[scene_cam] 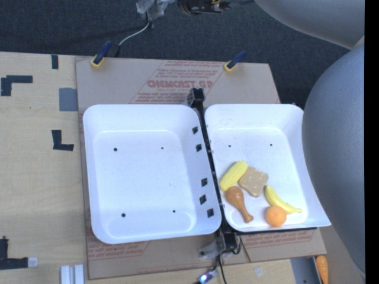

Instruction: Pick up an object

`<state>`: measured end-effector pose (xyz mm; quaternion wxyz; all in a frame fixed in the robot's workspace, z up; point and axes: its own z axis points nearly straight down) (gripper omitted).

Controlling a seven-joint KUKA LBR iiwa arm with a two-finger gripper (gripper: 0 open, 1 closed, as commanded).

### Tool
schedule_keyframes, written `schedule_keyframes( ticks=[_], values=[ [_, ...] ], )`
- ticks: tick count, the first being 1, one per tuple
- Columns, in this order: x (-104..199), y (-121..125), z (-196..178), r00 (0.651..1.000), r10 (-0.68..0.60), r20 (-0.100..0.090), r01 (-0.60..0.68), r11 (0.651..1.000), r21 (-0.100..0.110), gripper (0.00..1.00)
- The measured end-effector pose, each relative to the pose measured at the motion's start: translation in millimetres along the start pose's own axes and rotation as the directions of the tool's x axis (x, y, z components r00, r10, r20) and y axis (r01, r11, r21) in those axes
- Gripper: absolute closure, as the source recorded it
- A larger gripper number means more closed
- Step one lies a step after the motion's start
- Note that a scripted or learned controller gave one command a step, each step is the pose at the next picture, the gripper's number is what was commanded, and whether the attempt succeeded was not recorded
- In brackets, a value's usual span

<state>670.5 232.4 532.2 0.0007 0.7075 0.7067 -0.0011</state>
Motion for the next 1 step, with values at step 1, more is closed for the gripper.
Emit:
schedule_keyframes(
  ticks=[1],
  values=[
    [-0.2, -15.5, 50.6, 1.0, 0.0, 0.002, 0.0, 1.0, 0.006, 1.0]
  ],
)
